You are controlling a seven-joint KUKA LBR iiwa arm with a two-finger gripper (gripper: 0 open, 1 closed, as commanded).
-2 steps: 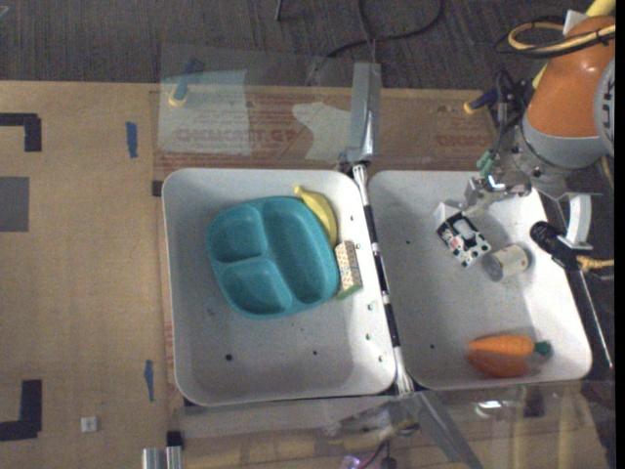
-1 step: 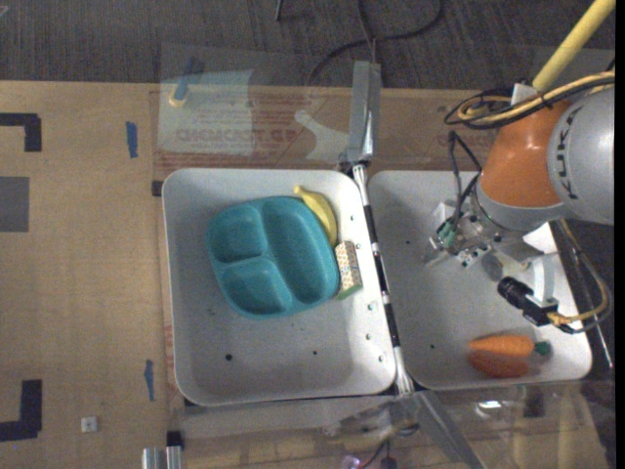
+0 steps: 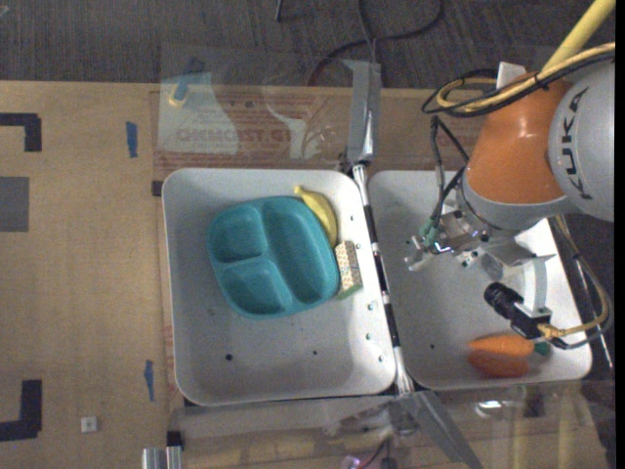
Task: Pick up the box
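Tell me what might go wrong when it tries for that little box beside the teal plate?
The box sits wedged between the teal plate and the left bin's wall, so there's little room to get around it. The banana lies just behind and could be caught instead. The gripper hangs over the right bin and must cross the divider first.

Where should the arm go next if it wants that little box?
Probably sideways, across the divider into the left bin. The gripper hangs over the right bin, near the carrot, while the small box lies in the left bin, wedged against the right edge of the teal tray below the banana. It should stop above the box before lowering.
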